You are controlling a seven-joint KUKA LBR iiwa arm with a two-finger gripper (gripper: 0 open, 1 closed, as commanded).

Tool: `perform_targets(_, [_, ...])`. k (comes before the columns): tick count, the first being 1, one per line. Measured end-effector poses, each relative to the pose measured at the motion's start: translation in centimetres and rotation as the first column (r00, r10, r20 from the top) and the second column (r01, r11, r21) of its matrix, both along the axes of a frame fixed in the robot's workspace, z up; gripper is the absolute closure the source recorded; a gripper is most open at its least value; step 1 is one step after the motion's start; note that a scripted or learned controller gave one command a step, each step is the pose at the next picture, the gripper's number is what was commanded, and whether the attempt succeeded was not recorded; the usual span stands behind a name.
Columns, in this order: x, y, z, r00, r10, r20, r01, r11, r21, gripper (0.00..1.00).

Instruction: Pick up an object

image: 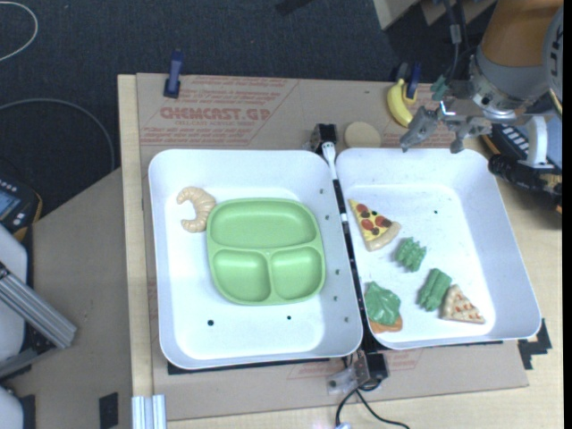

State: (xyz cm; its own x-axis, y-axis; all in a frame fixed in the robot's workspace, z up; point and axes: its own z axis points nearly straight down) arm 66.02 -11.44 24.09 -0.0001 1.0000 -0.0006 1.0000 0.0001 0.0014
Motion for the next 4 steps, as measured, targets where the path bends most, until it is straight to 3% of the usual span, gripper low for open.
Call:
perform_targets(1, [-6.4, 2.3, -9.6, 1.000, -0.002, -0.016, 0.002, 1.000, 0.004, 0.00])
perform_targets(2, [-11.8, 1.6, -9.7, 1.000, -0.003, -0.009, 0.003, 1.000, 0.002, 0.00])
perform_targets(3, [-17.1, 0.3, -15.9, 1.000, -0.005, -0.008, 0.005, 1.000, 0.003, 0.00])
perform_targets(4, [-18.2, 2.2, -15.6, 1.000, 0.000, -0.005, 0.000, 1.000, 0.003, 0.00])
